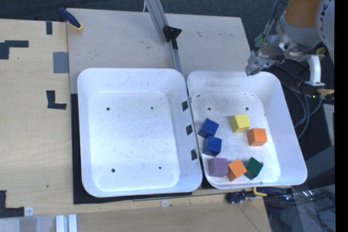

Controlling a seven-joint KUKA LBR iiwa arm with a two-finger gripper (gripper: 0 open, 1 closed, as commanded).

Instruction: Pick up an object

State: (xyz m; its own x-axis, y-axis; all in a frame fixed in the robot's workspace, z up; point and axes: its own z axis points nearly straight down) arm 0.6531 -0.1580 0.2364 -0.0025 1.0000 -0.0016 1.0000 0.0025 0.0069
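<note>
Gripper (254,66) of mine hangs over the right bin's (272,84) far rim; I should descend squarely onto 1 isolated yellow cube (239,123).

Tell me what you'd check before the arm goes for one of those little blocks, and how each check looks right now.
1. Blocks within the right bin: ok, all seven lie inside it.
2. End effector clear of the blocks: ok, at the bin's far rim.
3. Easy target: ok, the yellow block stands apart from the others.
4. Crowding: not ok, the purple block, an orange block and the green block touch.
5. End effector opening: cannot tell.
</note>
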